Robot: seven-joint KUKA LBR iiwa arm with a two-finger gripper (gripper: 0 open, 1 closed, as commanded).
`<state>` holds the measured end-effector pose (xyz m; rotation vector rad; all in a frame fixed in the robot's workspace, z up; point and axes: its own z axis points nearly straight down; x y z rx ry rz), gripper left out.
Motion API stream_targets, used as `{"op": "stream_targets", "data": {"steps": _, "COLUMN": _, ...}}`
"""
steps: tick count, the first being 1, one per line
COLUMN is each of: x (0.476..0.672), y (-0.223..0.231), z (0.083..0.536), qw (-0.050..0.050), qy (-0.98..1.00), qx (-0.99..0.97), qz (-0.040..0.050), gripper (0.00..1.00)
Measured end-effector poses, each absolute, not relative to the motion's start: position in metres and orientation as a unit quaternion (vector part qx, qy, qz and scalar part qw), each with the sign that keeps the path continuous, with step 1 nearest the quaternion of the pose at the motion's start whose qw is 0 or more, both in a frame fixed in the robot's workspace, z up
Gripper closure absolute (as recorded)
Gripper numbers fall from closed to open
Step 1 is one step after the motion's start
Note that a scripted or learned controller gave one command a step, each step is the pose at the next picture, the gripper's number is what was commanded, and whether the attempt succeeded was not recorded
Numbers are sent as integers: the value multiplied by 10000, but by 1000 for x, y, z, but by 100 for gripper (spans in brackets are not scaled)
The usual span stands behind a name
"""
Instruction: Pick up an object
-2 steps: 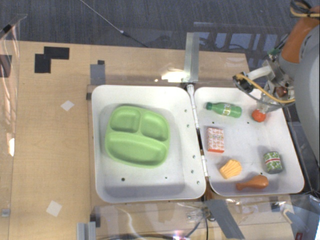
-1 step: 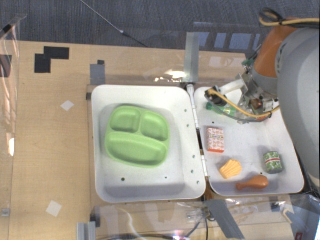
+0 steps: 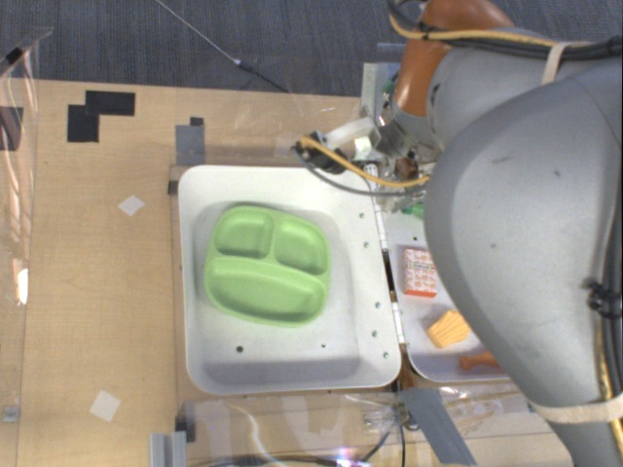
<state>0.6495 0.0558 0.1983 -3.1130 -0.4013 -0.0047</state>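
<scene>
Sitting in the left bin [image 3: 360,290]: one lime-green divided plate [image 3: 268,266], three compartments, two small at the far side, one long at the near side, lying flat, nothing in them. Right bin [image 3: 414,353] mostly hidden under the grey arm [image 3: 526,232]; visible strip holds a small card with a red-and-white pattern [image 3: 419,271], an orange-yellow wedge-like block [image 3: 448,330] just nearer the camera, and part of an orange-brown item [image 3: 479,362] at the near edge, half covered by the arm. Bit of green [image 3: 413,208] at the far end of that bin, too hidden to name. Claw [image 3: 389,159] sits over the far end of the right bin amid cables; cannot tell how far open or whether it has anything. Both bins rest on the tan surface [image 3: 97,290].
</scene>
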Motion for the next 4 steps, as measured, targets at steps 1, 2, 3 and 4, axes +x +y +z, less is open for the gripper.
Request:
{"op": "stream_targets", "data": {"steps": 1, "x": 645, "y": 134, "z": 146, "qw": 17, "qy": -1321, "qx": -9912, "qz": -9, "gripper": 100}}
{"op": "stream_targets", "data": {"steps": 2, "x": 643, "y": 235, "z": 191, "qw": 19, "qy": -1017, "qx": -9948, "qz": -16, "gripper": 100}}
{"op": "stream_targets", "data": {"steps": 3, "x": 658, "y": 166, "z": 163, "qw": 8, "qy": -1009, "qx": -9949, "qz": -5, "gripper": 100}}
{"op": "stream_targets", "data": {"steps": 4, "x": 604, "y": 118, "z": 164, "qw": 0, "qy": -1024, "qx": -9947, "qz": 0, "gripper": 100}}
